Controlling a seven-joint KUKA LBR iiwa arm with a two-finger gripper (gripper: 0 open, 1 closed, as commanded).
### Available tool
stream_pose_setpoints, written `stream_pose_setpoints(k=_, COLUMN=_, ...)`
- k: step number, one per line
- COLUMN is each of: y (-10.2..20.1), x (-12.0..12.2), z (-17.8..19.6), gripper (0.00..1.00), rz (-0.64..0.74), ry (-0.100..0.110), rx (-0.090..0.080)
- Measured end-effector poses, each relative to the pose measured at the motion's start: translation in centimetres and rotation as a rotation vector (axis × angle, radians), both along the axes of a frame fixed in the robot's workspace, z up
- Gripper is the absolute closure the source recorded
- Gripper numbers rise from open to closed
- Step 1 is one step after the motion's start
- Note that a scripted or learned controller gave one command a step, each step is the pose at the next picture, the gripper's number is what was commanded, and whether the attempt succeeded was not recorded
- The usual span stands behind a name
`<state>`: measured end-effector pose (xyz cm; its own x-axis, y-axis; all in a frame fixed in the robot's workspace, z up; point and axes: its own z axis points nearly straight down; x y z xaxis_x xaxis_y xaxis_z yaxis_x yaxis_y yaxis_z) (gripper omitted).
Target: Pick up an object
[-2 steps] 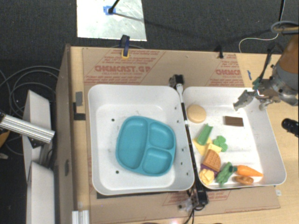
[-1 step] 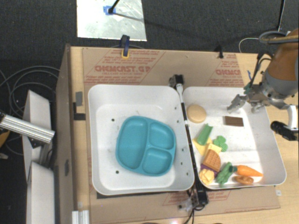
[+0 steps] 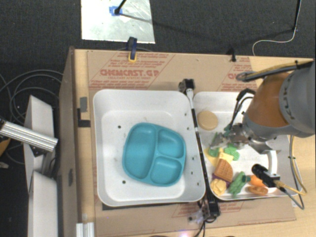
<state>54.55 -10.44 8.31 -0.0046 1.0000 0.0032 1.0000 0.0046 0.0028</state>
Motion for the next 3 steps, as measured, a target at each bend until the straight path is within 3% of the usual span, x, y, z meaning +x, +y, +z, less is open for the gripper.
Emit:
stream_pose_setpoints(k=1, y=-1.6, x=6.2, z=0.3, gripper=0.00, rz=0.002, ry=-0.006, rx=-0.005)
stream_pose_setpoints(k=2, y=-8.1, x=-0.5, z=0.3, gripper=0.00, rz=-0.011, ry=-0.001, rx=-0.005)
stream_pose_setpoints(k=3, y=-7.1, x=-5.1, z=0.4, gripper=0.00, rz=-0.006, ry=-0.004, rx=-0.005)
